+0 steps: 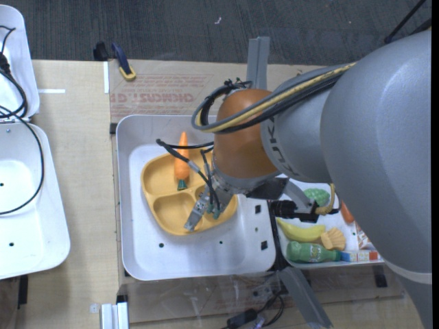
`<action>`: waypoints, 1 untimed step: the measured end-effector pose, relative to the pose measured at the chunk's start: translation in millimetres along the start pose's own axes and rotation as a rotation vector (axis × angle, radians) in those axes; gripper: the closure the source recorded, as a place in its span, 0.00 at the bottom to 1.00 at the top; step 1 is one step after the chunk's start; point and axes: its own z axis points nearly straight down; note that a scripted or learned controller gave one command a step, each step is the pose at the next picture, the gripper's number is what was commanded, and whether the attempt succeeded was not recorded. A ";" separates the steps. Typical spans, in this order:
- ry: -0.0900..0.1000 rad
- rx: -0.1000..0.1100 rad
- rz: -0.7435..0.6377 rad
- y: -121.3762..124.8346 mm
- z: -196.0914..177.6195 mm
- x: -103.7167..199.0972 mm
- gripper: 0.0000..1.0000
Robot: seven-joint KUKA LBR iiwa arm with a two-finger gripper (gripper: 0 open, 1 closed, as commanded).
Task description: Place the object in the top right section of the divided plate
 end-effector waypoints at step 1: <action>-0.014 -0.023 0.114 -20.3 6.4 4.0 0.00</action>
